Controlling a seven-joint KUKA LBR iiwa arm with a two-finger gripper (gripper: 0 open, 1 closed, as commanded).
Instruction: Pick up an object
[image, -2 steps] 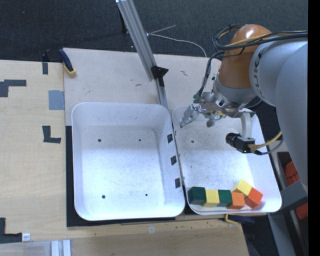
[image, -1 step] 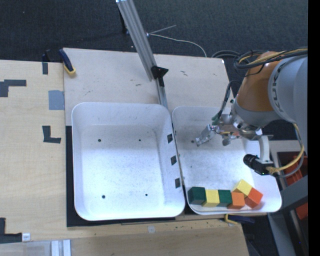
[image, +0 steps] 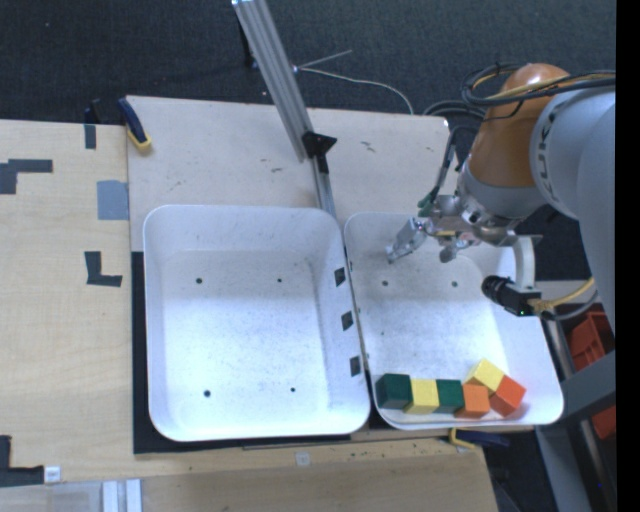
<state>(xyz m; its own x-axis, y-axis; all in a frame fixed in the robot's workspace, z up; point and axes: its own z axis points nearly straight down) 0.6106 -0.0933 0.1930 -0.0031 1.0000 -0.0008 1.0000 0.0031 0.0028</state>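
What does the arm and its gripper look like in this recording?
The arm has a smooth grey shell with a rounded orange band above the wrist. Dark cables loop over the band. The gripper is small, metallic, two-fingered, with a black fitting beside it.

Two bins side by side on the bench, left bin mid-frame, right bin beside it, row of blocks along its lower edge, tool above its upper part.

Two white bins; in the right one, lower right of frame, six blocks: two green, two yellow, two orange.
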